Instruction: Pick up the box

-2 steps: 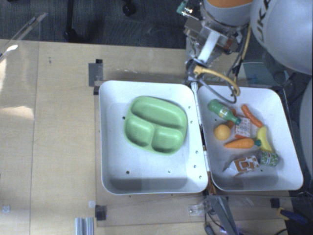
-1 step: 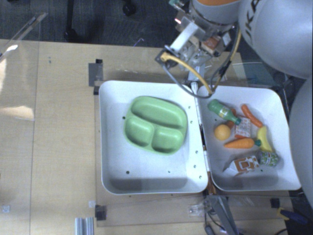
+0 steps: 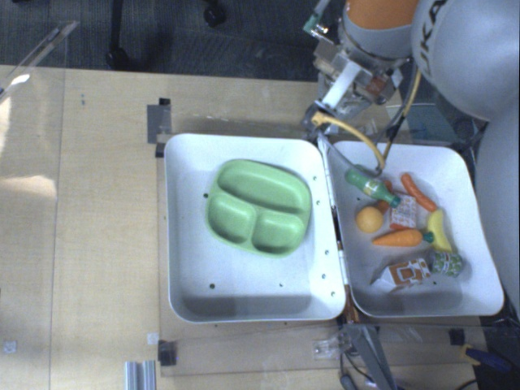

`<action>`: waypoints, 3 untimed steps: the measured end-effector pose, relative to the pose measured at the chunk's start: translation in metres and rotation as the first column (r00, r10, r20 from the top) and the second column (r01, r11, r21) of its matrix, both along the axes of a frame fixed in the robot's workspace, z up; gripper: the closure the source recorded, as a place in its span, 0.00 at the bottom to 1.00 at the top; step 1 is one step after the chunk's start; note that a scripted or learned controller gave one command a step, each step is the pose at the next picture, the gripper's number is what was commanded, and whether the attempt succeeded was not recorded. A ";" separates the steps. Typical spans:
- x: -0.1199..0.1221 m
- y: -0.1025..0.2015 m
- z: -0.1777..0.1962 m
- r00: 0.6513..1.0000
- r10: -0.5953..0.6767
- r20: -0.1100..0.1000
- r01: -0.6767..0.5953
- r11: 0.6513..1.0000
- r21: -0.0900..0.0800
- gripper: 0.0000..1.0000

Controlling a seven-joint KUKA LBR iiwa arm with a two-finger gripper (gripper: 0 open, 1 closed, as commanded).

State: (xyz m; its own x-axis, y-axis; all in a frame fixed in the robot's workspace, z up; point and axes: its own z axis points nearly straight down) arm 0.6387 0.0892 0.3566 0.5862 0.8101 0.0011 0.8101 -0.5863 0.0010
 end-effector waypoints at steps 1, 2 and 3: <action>0.015 0.055 0.021 0.996 -0.094 0.003 0.094 0.996 0.002 1.00; -0.007 0.110 0.029 0.988 -0.156 0.003 0.156 0.988 0.004 1.00; -0.108 0.081 0.000 0.999 -0.047 0.002 0.047 0.999 0.002 1.00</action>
